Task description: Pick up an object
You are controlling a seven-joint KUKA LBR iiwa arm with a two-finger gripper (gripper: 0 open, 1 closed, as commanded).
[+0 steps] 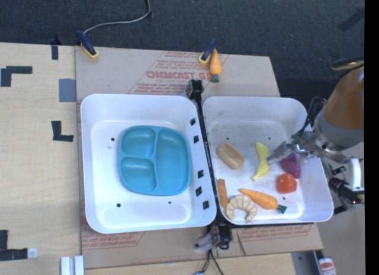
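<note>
The right bin (pixel 254 111) holds a tan bread roll (pixel 230 155), a yellow banana (pixel 261 160), a purple bunch of grapes (pixel 291 166), a red tomato (pixel 286 183), an orange carrot (pixel 259 197) and a pale croissant (pixel 242 207). A thin orange stick (pixel 221 190) lies along the bin's left wall. My gripper (pixel 289 151) hangs low at the bin's right side, just above the grapes and to the right of the banana. Nothing shows between its tips, and its shape blurs against the grapes below.
The left bin (pixel 100 114) holds a blue divided plate (pixel 156 160). Another carrot (pixel 215 64) lies on the cardboard behind the bins, beside a yellow clamp (pixel 206 52). The arm's orange band (pixel 348 103) rises beyond the right bin's right wall.
</note>
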